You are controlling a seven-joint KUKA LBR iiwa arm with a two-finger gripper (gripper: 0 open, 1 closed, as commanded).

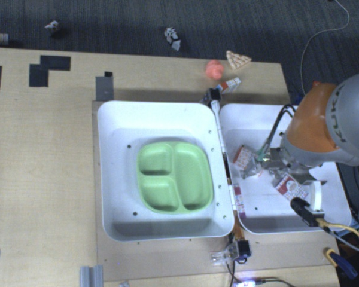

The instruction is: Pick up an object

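Note:
A small red-and-white packet (pixel 243 156) lies in the right bin (pixel 251 121), near its left wall. A second red-and-white packet (pixel 289 188) rests further right, partly under the wrist. My gripper (pixel 255 167) is low in the right bin, just right of and below the first packet, close to it. The grey arm with its orange band (pixel 311 124) hides much of the bin's right half. Nothing is visibly held.
The left bin (pixel 116 130) holds a green divided tray (pixel 172 176). On the bench beyond the bins lie a pink ball (pixel 214 69), a wedge-shaped toy (pixel 238 59) and a small tube (pixel 230 85). Cables run along the bench's front right corner.

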